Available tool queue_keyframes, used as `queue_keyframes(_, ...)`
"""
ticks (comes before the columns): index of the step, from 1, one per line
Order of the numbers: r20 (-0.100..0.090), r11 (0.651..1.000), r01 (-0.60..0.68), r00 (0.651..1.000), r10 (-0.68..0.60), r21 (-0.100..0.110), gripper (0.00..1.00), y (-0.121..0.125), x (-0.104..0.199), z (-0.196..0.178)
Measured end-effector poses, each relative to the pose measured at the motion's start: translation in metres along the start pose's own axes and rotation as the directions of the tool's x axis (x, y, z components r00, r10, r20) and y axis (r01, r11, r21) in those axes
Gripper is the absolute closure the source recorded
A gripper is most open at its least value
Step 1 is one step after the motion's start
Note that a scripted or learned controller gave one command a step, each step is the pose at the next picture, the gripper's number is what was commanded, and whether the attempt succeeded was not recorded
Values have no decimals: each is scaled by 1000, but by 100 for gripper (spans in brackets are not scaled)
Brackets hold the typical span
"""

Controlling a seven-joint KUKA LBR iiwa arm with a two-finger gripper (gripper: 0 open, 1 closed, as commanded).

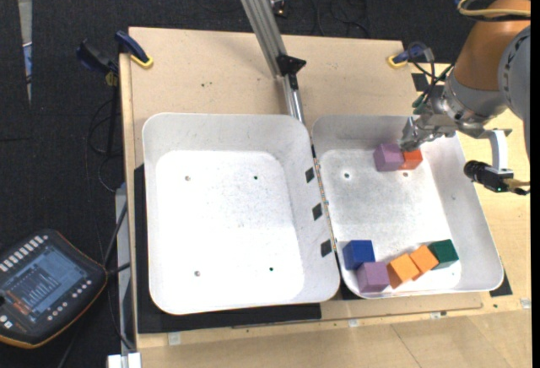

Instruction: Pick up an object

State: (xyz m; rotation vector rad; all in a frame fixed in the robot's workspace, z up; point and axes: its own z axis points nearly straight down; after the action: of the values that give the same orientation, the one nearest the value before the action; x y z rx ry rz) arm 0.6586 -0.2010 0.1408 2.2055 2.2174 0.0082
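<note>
Two white bins (226, 214) are seen on a tan bench (211, 62). In the right bin (472, 214), toward the upper right of the frame, a purple block (387, 157) and an orange-red block (411, 159) are found. At lower right, blue (359, 253), purple (374, 276), orange (405, 266) and green (442, 254) blocks are lined up.

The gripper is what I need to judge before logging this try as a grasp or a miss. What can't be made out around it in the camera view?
- Gripper: finger state unreadable; wrist and cabling cover it from above.
- Orange block: partly hidden under the gripper; contact unclear.
- Purple block: its right side meets the orange block; touching or just overlapping, can't tell.
- Arm: cut off by the right edge.
</note>
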Motion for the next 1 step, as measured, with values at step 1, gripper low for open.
queue_keyframes(1, -4, 1000, -2, 1000, 2, 6, 100, 4, 4, -64)
